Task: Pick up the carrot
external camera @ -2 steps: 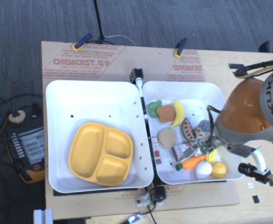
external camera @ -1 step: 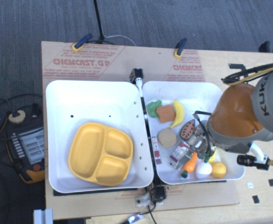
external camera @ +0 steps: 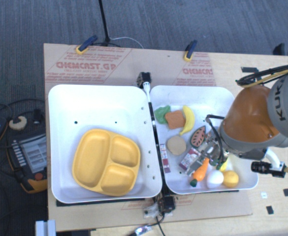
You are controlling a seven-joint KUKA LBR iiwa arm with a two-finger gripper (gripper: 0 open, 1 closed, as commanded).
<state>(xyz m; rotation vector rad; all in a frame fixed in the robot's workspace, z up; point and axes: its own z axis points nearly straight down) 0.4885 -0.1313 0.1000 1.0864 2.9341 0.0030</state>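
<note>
Orange carrot lies just below-left of your gripper, its long axis running diagonally, green tip lower-left; finger spread you cannot tell.

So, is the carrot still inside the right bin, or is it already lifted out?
Inside. The carrot lies slanted on the floor of the right bin, beside the white egg, under the gripper. Whether it is gripped, cannot tell.

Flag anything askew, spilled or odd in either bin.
Nothing spilled or damaged. The toy food is crowded into the right bin, with the carrot lying at a slant against the egg, right by the pincer. The yellow tray sits slightly rotated in the left bin.
</note>
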